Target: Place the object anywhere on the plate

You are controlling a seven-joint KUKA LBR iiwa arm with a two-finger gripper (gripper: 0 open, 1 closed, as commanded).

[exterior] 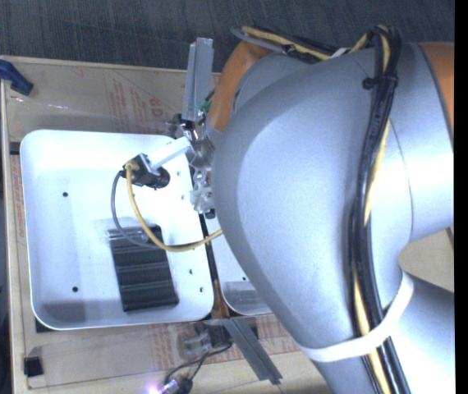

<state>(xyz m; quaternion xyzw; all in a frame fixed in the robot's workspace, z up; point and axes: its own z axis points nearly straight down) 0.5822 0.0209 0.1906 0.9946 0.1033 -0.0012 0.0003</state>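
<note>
The black ribbed object (145, 276) lies flat on the floor of the left-hand bin (45, 220), toward 6 o'clock from the bin's middle, its long side running roughly 12 to 6. The gripper (200, 179) hangs at that bin's 3 o'clock rim, about 1 o'clock from the object and apart from it. Whether it is open or closed cannot be told. The grey arm (316, 203) covers most of the right-hand bin (242, 300).

- You are in a robotics lab or workshop: a big grey arm (316, 179) strung with cables hangs over a plywood bench (94, 84).
- Two white bins (25, 220) sit side by side on it.
- A blue clamp (11, 74) sits at its corner, and an aluminium rail (199, 68) stands at its far edge.
- Grey carpet (94, 15) lies beyond.
</note>
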